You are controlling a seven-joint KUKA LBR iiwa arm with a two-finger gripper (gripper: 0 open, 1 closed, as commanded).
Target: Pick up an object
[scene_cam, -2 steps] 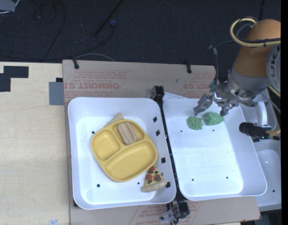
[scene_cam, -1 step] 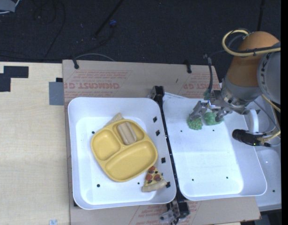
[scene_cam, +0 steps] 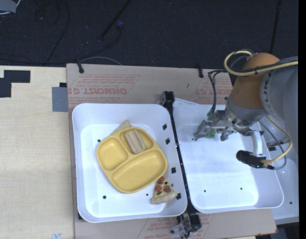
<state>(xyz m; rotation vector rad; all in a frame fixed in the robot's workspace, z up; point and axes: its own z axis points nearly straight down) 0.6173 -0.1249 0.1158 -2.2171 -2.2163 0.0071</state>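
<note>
Bins, shallow, white plastic: two, side by side. My gripper [scene_cam: 211,132] hangs over the upper left part of the right bin [scene_cam: 232,193], my grey arm with its orange band [scene_cam: 255,81] reaching in from the right.

Gripper, two-finger, metal: one. Its two fingers point left and stand spread apart, released, with nothing between them. A small green thing [scene_cam: 211,133] shows close by the fingers; too small to tell what it is or whether it touches them.

Cable, yellow, looped: one, running from above my wrist down to a black plug-like part [scene_cam: 250,158] to the lower right of my gripper.

Tray, yellow plastic, three compartments: one [scene_cam: 130,161], lying in the left bin [scene_cam: 88,133], well to the left of my gripper, past the divider between the bins.

Sausage-like toy piece, tan, oblong: one [scene_cam: 135,141], in the tray's upper right compartment, the compartment nearest my gripper.

Pizza slice, toy, with red dots: one [scene_cam: 163,190], on the left bin's floor just beside the tray's lower right edge, below and left of my gripper.

Cardboard sheet, brown, red printed lettering: one [scene_cam: 118,86], under both bins.
</note>
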